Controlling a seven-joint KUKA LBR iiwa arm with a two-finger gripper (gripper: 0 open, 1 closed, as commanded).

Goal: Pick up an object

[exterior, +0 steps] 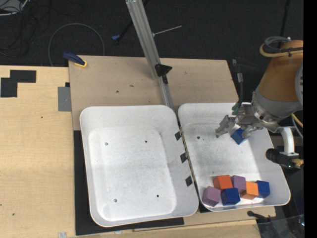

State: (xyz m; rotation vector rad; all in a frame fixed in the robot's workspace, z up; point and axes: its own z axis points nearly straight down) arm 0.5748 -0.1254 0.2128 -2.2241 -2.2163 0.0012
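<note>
Gripper point(237, 128) closed around a blue cube point(239, 136), raised above the right bin's point(208, 155) far half. Remaining cubes point(233, 188) cluster at its near edge. Left bin point(99, 120) alongside; metal rail point(148, 48) beyond.

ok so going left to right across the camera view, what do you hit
blue clamp → left bin → metal rail → right bin → tool with a blue block at its fingers
</note>
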